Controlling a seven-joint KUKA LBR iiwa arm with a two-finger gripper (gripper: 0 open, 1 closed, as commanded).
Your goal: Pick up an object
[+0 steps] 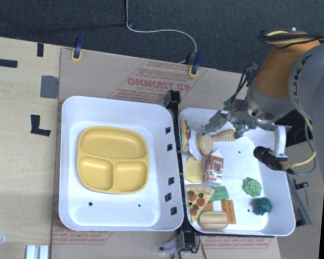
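Observation:
My gripper [228,127] hangs low over the back left part of the right bin [276,219], its two grey fingers spread open. A cream cone-shaped toy [225,135] lies just beneath and between them; I cannot see a firm hold on it. Close by to the left is a pale rounded toy [205,144]. Below that sit a white and red packet [214,168] and a yellow disc [193,170].
Toward the front of the right bin are a pizza slice [199,198], a bread roll [213,220], an orange cracker [228,209], a green broccoli [252,186] and a dark green lump [262,206]. The left bin [71,123] holds a yellow divided plate [113,159].

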